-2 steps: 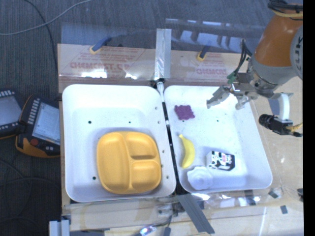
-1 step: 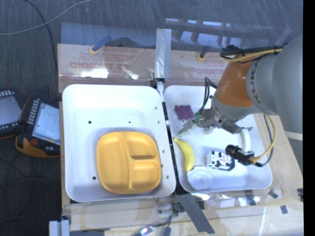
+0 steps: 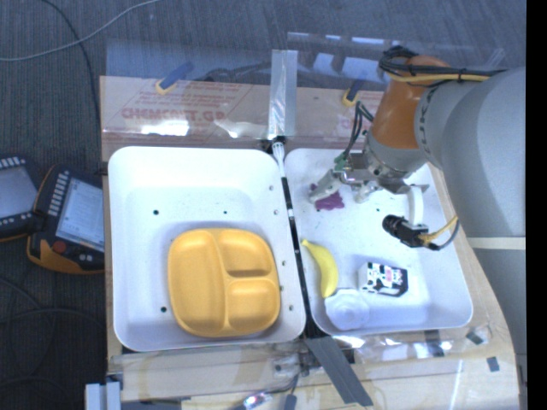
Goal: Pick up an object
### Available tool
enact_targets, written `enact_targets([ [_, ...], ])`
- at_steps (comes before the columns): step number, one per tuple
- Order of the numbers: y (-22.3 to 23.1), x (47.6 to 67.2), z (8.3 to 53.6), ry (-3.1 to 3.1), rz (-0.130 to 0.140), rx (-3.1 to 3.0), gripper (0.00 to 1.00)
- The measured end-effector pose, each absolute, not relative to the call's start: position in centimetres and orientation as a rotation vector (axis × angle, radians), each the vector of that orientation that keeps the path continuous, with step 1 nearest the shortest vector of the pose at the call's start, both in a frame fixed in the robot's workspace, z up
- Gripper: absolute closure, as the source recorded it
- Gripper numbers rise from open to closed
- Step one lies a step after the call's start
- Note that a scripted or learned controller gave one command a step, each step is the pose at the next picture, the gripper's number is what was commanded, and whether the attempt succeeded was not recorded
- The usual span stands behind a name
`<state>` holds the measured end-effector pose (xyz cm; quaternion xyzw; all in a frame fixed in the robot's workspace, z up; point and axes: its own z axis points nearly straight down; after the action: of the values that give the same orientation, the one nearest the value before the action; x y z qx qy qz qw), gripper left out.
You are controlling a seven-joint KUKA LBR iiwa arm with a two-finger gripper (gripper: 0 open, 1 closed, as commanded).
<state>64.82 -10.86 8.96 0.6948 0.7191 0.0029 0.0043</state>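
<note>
I can't tell from here how the gripper [image 3: 335, 182] stands, or whether it has anything. A small purple object [image 3: 328, 200] lies just below its tip in the right bin [image 3: 444, 310]; I judge a slanted approach could nudge it aside. Further toward me lie a banana [image 3: 322, 266], a white cup [image 3: 346, 308] and a black-and-white packet [image 3: 384, 278]. Far to its left, the left bin [image 3: 137, 186] holds a yellow divided plate [image 3: 224, 280].

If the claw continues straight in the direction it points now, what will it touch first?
Probably the small purple crumpled object: the claw points down and leftward at it in the right white plastic bin. Depth is unclear, so contact is uncertain.
</note>
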Motion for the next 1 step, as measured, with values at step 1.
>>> enact_targets([
  [1,-10.78,64.87,9.97,2.254,0.01,2.175,1.0],
])
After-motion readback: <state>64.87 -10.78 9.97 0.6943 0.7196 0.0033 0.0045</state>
